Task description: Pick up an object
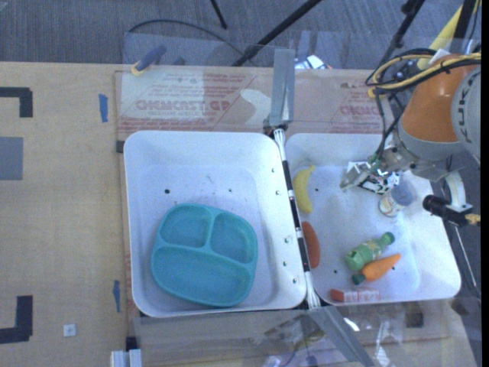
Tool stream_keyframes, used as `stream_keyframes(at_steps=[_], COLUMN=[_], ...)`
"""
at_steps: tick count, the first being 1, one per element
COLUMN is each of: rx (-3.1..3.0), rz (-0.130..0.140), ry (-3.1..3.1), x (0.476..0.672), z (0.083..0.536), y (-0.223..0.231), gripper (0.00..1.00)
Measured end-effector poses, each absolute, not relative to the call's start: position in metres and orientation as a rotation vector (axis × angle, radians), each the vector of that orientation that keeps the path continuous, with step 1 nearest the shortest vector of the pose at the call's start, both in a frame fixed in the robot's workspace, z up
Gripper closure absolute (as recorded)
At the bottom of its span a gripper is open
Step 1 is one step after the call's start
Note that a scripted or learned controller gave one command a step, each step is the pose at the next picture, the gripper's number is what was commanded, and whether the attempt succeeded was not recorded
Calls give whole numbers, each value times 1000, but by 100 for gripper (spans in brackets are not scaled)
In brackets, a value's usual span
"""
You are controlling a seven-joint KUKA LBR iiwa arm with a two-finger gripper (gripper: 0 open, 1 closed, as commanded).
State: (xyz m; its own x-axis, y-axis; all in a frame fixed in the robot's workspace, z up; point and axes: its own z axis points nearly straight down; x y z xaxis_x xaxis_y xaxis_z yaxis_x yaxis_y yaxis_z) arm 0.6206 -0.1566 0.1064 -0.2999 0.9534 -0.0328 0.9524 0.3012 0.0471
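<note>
Your nearest pick, the banana (303,189), lies by the right bin's (435,281) left wall. The gripper (365,176) hovers beside it, fingers apart and empty; descend there and you'll likely close on nothing.

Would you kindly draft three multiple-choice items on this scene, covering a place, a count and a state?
1. Where does the teal divided tray lie?
A. left bin
B. right bin
C. bench top

2. How many compartments has the tray?
A. two
B. three
C. five

3. How does the banana sit?
A. in the tool
B. on the tray
C. loose on the right bin floor

Answers: 1 A, it rests on the left bin floor. 2 B, ridges split it in three. 3 C, it lies by the divider, apart from the tool.
</note>
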Motion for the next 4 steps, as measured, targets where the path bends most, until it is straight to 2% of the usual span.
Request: stream_keyframes(at_steps=[1,2,3,4], rx=[1699,1655,1645,1711], rz=[11,-10,-16,16], ry=[2591,2644,2646,2601], x=[664,672,672,669], z=[106,106,106,106], y=[-124,-126,-122,-125], gripper=[0,0,0,0])
